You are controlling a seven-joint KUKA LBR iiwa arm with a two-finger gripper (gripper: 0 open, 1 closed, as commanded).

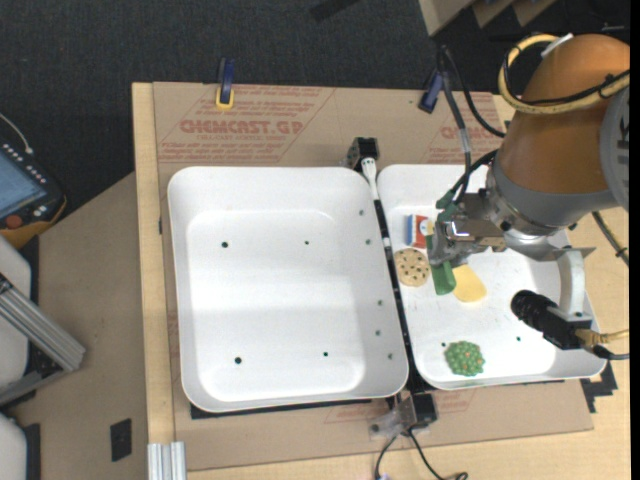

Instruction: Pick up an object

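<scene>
Pincer (447, 256) hangs low over the right bin (505, 363), just right of the speckled tan disc (410, 266); can't tell if it's released or clenched, the wrist body covers the tip. Camera view, two white bins side by side. Everything pickable is in the right bin, five items, one of each. The disc sits near the wall shared with the left bin (270, 298). A red-white-blue packet (418, 230) is just above the disc. A dark green piece (443, 278) is just right of the disc, directly under the pincer; contact unclear. A yellow lump (470, 288) is further right of the disc, beside the green piece. A knobbly green ball (463, 357) is below-right of the disc, well apart. The left bin is left of the disc, with four small dark dots (225, 245) on its floor.
</scene>
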